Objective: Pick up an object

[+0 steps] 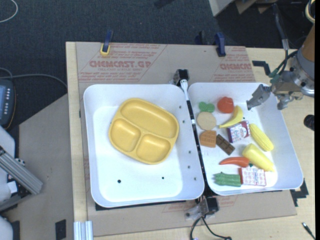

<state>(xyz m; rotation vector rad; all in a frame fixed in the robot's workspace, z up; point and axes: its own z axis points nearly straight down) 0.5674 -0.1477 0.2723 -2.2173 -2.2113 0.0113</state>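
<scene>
The gripper [271, 98] hovers at 1 o'clock over the right bin [292, 149]. Its jaws stand apart, gripping nothing. The banana [234, 118] lies at its 8 o'clock.

"CHEMCAST GP" in red on the brown board [130, 59] under the bins

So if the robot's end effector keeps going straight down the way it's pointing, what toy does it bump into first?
Probably none: the end effector hangs over a bare patch of the right bin, so it would likely meet the bin floor. The banana lies nearest, off to its left. Depth is hard to judge from this slanted view.
</scene>
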